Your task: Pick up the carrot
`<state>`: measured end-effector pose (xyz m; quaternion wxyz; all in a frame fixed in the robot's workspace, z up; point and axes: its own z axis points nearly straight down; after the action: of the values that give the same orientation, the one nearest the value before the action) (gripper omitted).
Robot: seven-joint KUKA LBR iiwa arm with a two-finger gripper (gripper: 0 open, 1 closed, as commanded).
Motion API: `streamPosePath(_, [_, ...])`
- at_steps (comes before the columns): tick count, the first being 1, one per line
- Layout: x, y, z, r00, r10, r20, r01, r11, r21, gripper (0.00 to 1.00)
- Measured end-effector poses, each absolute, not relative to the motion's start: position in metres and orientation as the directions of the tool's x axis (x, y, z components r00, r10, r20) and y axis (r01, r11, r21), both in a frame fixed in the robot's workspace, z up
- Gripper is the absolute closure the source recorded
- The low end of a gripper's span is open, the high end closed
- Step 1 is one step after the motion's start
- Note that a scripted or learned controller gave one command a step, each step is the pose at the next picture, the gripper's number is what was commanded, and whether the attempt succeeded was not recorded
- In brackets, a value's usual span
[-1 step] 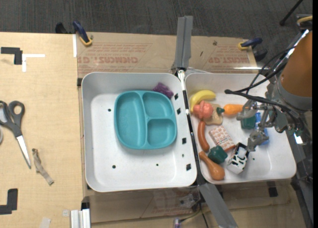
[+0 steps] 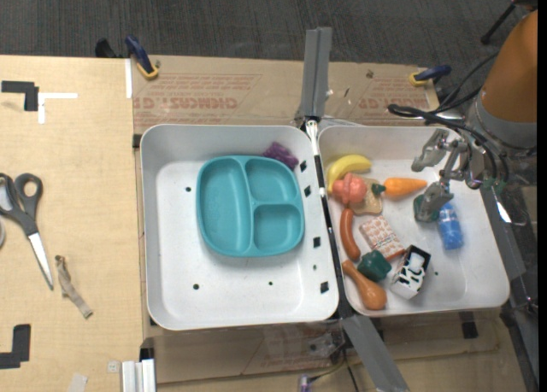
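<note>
The carrot (image 2: 403,185) is small and orange and lies in the upper middle of the right bin (image 2: 479,292), pointing right, just right of a pink peach-like toy (image 2: 349,187). My gripper (image 2: 433,200) hangs over the same bin, a little right of and below the carrot's tip. It sits close to the carrot, and nothing shows in its grasp. The grey arm with its orange band (image 2: 520,61) reaches in from the upper right.
A blue bottle (image 2: 449,228) lies right under the gripper. The right bin also holds a banana (image 2: 349,165), a red sausage (image 2: 347,232), a pink wafer (image 2: 379,232), a green piece (image 2: 373,265), an orange squash (image 2: 366,289) and a black-and-white box (image 2: 412,271). The left bin holds a teal divided plate (image 2: 251,206) and a purple item (image 2: 280,154).
</note>
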<state>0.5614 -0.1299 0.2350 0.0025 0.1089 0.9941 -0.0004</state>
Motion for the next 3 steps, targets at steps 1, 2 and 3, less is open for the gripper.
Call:
streamPosePath(1, [0.605, -0.164, 0.094, -0.994, 0.113, -0.006, 0.113, 0.994, -0.001, 0.00])
streamPosePath(2, [0.623, -0.139, 0.093, -0.925, 0.381, -0.005, 0.381, 0.925, 0.001, 0.00])
streamPosePath(3, [0.601, -0.155, 0.093, -0.884, 0.467, -0.002, 0.467, 0.884, 0.000, 0.00])
